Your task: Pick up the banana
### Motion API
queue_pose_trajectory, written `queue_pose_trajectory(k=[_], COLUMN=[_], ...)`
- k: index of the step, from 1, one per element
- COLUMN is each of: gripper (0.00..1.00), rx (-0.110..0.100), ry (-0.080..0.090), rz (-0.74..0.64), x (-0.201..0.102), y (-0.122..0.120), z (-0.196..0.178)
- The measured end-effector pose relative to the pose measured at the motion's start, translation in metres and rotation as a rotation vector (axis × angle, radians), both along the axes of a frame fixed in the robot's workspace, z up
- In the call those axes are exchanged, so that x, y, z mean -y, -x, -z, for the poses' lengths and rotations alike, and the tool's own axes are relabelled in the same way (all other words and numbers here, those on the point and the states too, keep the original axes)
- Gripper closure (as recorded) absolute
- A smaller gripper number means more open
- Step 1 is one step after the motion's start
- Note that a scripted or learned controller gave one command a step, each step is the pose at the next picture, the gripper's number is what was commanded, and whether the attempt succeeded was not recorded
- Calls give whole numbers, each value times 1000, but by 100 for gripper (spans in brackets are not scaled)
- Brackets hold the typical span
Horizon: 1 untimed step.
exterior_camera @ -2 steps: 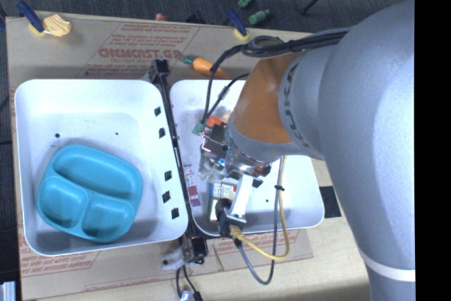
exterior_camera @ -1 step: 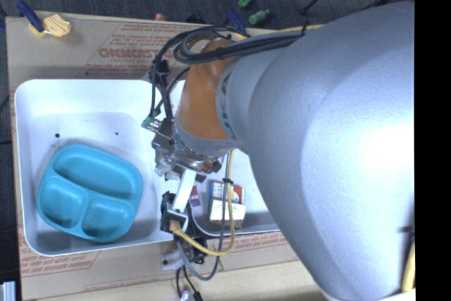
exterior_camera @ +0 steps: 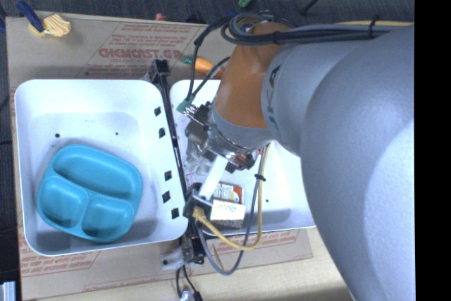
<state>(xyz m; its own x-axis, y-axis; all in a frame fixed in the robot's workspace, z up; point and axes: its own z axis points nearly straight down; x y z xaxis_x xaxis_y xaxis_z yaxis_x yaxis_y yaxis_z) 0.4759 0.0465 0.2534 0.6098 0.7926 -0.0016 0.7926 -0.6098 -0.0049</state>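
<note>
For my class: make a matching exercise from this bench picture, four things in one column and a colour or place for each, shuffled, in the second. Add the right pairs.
Things
1. divided plate
2. wrist band of the arm
3. small printed box
4. cardboard sheet

Descriptions
A. orange
B. lies under both bins, with red print
C. blue, in the left bin
D. in the right bin, below the gripper

Pairs: 1-C, 2-A, 3-D, 4-B
</note>
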Motion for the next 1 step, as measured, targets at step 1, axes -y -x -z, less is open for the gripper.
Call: queue_pose_trajectory(k=[1], gripper=[100], rx=[-3], ry=[1], rz=[99], x=[-69], y=[1], z=[68])
